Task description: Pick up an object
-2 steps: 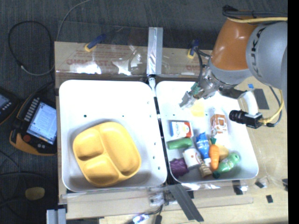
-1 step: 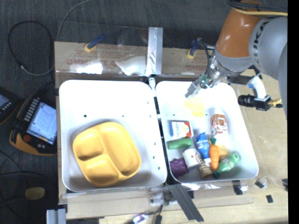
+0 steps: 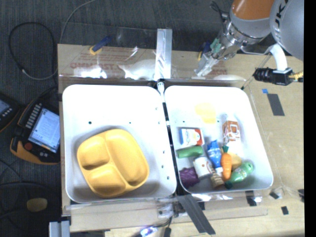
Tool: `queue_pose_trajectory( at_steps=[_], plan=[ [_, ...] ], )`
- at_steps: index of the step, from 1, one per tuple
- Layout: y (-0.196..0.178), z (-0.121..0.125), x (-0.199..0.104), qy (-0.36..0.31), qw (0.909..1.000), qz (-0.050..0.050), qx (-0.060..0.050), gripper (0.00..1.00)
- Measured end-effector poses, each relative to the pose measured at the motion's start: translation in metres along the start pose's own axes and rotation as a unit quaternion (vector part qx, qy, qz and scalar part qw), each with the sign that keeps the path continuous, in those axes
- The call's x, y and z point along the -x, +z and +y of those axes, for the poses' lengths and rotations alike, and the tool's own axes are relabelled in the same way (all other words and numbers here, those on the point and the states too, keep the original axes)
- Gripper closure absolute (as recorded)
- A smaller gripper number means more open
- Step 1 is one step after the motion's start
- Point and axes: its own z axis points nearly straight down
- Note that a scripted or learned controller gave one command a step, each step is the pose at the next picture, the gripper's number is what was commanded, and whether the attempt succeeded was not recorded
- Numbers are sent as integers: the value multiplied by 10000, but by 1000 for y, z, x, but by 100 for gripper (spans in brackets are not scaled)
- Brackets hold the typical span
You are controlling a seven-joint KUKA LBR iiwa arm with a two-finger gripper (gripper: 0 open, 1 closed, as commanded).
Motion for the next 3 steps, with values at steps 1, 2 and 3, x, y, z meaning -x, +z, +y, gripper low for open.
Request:
queue_pose_trajectory(
  at_steps=[1, 2, 3],
  plan=[
    [87, -10, 16, 276, 9996, 1, -20, 100],
    [88, -51, -18, -487, 9988, 6, -8, 100],
    [113, -111, -41, -174, 9998, 21, -12, 100]
  ],
)
